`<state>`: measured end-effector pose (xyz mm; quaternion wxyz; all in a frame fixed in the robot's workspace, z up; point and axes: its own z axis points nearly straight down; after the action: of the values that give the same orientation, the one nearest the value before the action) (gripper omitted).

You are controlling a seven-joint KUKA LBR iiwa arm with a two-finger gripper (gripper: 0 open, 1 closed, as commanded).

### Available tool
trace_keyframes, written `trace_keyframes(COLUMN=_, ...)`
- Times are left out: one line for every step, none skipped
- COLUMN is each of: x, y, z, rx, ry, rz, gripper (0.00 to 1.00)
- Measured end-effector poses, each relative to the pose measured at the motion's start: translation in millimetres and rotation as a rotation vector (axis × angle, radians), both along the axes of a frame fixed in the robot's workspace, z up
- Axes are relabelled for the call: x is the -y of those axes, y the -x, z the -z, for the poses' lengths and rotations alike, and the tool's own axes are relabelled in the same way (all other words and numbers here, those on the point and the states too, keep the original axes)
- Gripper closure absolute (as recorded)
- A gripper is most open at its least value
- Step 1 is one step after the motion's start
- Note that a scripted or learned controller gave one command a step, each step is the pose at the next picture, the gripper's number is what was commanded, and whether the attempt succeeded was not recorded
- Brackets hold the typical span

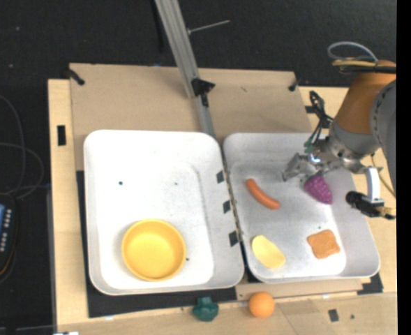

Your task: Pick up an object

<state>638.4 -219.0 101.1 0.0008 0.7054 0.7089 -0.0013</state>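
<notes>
Gripper [307,167], fingers spread wide and holding nothing, poised in the right bin [289,152] touching or just above the purple grape bunch [318,188], probably a light, stiff, bumpy toy best pinched across its narrow middle.

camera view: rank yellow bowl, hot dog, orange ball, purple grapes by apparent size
1. yellow bowl, clearly largest.
2. hot dog and purple grapes: look alike in area, and the end effector partly overlaps the grapes, so no ranking between them.
3. orange ball, smallest.
</notes>
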Motion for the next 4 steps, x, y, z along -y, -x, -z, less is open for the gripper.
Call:
trace_keyframes(x=1.1, y=-1.1, z=-12.6, rx=0.004, ry=0.003, rz=-0.003, gripper=1.0)
trace_keyframes(x=5.6, y=-6.6, z=-56.0, rx=0.002, ry=-0.001, rz=-0.003, gripper=1.0)
trace_keyframes(x=6.2, y=-0.7, z=-114.9, rx=0.003, ry=-0.001, rz=-0.001, gripper=1.0)
trace_keyframes(x=6.7, y=4.6, z=-161.8, rx=0.008, ry=0.0, rz=-0.002, gripper=1.0)
